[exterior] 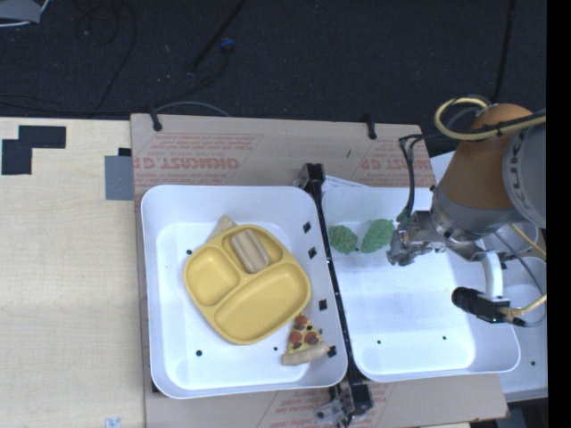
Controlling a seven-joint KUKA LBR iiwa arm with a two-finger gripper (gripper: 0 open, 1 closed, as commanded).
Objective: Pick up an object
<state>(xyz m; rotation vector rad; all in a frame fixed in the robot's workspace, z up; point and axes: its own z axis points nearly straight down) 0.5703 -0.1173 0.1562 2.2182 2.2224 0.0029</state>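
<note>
Arm (482,172) comes in from the right, grey w/ orange band above the wrist, bent down over the right bin (428,346). Its hand (401,246) sits low near the bin's upper left area, just beside a green lumpy piece (378,235), looks like toy broccoli or similar; can't tell if it touches. Whether the hand is clenched or released I can't tell from here, too dark and small. A 2nd green piece (343,238) lies a bit further left, near the divider btwn the bins, apart from the hand. Left bin (169,346) holds a yellow sectioned plate (254,306), tilted diagonally, w/ a tan hot-dog-like thing (250,251) in its upper compartment. A toy pizza slice (303,341) lies off the plate's lower right edge, close to the bin's bottom right corner. Both bins rest on a cardboard sheet (223,154) w/ red print, on the light wood desk (62,283). Black cable loops hang off the arm's right side.
</note>
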